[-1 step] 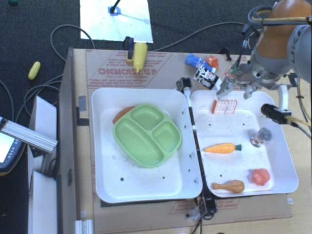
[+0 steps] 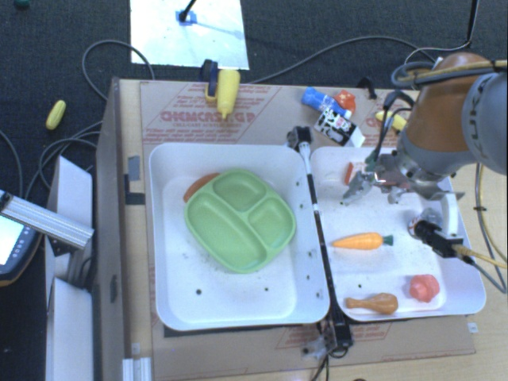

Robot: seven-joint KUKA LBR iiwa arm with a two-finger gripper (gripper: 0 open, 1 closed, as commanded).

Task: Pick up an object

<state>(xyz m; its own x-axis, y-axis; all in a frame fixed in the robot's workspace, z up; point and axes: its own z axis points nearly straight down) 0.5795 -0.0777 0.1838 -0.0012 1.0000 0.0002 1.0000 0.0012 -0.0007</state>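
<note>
My gripper hangs over the far part of the right bin, above a toy carrot.

The carrot lies on the bin floor near the divider, its long axis running left to right, orange tip towards the left bin and green stub towards the right. It looks like light, stiff, smooth plastic that could slip, so I judge the best hold is across its thick middle. I cannot tell whether my jaws are spread or closed; nothing shows between them. Nearer the front edge lie a toy drumstick and a pink lump. The left bin holds a green divided plate.
</note>
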